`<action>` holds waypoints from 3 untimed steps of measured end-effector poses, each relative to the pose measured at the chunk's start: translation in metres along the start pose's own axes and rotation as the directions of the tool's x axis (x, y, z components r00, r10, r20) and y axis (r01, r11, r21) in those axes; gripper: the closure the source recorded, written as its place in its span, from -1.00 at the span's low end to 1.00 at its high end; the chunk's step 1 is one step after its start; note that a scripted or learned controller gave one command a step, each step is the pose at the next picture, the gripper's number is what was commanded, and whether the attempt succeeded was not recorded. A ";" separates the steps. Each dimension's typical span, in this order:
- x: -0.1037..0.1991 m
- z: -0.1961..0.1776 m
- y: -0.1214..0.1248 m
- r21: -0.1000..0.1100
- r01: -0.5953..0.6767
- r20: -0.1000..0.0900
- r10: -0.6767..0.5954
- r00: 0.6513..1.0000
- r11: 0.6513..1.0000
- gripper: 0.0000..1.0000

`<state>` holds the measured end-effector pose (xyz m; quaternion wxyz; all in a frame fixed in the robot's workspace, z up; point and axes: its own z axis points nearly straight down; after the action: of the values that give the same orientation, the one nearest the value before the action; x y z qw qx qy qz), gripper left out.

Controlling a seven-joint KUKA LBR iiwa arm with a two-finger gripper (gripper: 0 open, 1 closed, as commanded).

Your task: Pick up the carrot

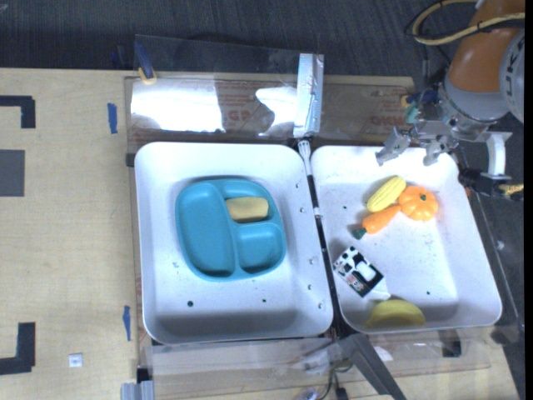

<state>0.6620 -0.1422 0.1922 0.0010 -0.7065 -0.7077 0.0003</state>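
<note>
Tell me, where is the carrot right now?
The carrot lies in the right bin, toward its back, touching the corn and the small pumpkin, with the gripper above them.

Robotics lab: wooden desk (67, 248) with black tape markers (21, 111), two white bins (158, 307) of toy food, robot arm (487, 57) with loose cables (441, 15).

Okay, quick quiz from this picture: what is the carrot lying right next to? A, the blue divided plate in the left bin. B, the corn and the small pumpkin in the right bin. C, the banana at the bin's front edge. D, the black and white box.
B: the carrot lies in the right bin, its upper end meeting the corn and the small pumpkin.
</note>
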 end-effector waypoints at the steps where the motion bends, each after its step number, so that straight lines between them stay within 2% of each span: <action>1: 0.031 0.080 -0.059 0.006 -0.065 0.000 0.065 0.998 0.998 -1.00; 2: 0.025 0.106 -0.096 -0.007 -0.066 0.001 0.066 0.998 0.998 -1.00; 3: 0.025 0.094 -0.094 -0.013 -0.067 0.002 0.067 0.998 0.998 1.00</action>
<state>0.5674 -0.1174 0.0987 -0.0045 -0.7298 -0.6837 -0.0037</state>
